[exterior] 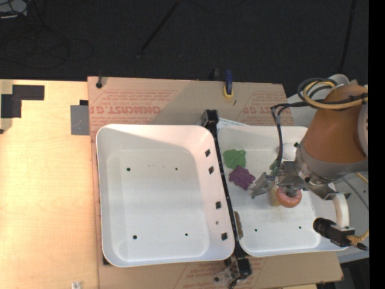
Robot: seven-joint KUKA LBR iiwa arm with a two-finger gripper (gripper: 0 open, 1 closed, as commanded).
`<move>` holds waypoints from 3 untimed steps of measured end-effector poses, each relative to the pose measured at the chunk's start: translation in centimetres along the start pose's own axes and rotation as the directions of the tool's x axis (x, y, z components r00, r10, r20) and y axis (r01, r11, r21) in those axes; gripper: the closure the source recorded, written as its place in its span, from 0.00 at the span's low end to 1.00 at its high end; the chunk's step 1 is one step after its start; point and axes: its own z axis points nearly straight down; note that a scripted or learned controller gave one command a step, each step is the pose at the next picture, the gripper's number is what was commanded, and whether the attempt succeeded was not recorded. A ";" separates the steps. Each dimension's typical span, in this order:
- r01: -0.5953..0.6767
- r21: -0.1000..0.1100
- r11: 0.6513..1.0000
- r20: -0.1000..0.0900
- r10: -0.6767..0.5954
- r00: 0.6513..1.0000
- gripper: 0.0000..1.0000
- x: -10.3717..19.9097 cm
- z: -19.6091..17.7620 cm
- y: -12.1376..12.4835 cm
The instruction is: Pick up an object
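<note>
Here the jaws (278, 188) hang over a reddish object (287, 197); their grip cannot be told.

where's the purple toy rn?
In the right bin, near its left wall, the purple toy lies just below the green toy, left of the claw.

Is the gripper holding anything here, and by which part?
Cannot be told: the gripper sits right at an orange object in the right bin.

Orange-banded grey arm (334, 134), looped cables (316, 92)
</note>
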 end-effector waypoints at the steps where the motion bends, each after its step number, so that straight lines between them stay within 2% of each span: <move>1: -0.002 -0.008 1.000 0.004 0.002 1.000 0.00 -6.4 10.8 2.9; 2: -0.009 -0.010 1.000 0.005 0.009 1.000 1.00 -6.6 9.3 2.8; 3: 0.001 -0.005 1.000 0.001 -0.001 1.000 1.00 0.8 1.7 7.8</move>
